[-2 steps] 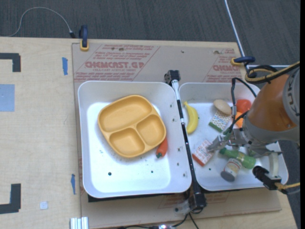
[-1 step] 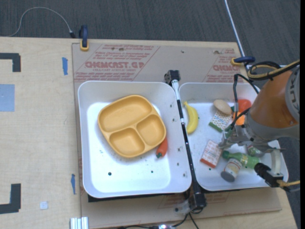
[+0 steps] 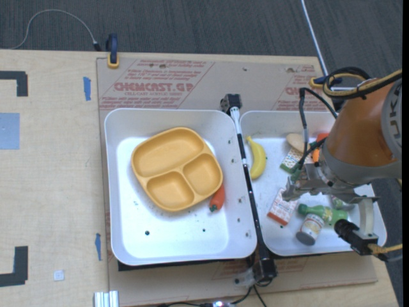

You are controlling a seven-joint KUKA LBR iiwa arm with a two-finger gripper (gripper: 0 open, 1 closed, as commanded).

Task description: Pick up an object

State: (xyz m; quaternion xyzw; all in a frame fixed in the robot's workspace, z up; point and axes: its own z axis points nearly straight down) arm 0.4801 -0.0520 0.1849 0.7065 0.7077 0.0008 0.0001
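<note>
Over the right-hand white bin (image 3: 377, 232), the grey arm with its orange band (image 3: 358, 130) comes in from the right and hangs low, its wrist covering much of that bin's middle. The fingers (image 3: 297, 187) point down at the bin floor, but the wrist and cables crowd them so that whether they are spread or pressed together cannot be told, and nothing is seen clearly pinched between them. Just below the fingers lies a small white and red packet (image 3: 279, 210), tilted on the floor of the bin. Below and a little to the right of them lies a small grey-capped jar (image 3: 310, 229) on its side, with a green bottle-shaped piece (image 3: 314, 208) just above it, close under the wrist. To the left of the fingers and somewhat above, a yellow banana (image 3: 257, 158) lies along the bin's left wall. Above the fingers sit a pale tan round piece (image 3: 294, 142) and a small green-printed packet (image 3: 291, 163), both partly hidden by cables. A black bracket (image 3: 351, 235) juts out from the arm near the bin's lower right corner. Well to the left of the fingers, across the dark divider rail (image 3: 245, 171), the left white bin (image 3: 121, 235) carries a yellow three-compartment plate (image 3: 176, 168), and a small orange carrot-like toy (image 3: 217, 199) lies touching the plate's lower right edge. Both bins rest on a cardboard sheet (image 3: 153, 82) on the pale wooden desk (image 3: 45, 171).
</note>
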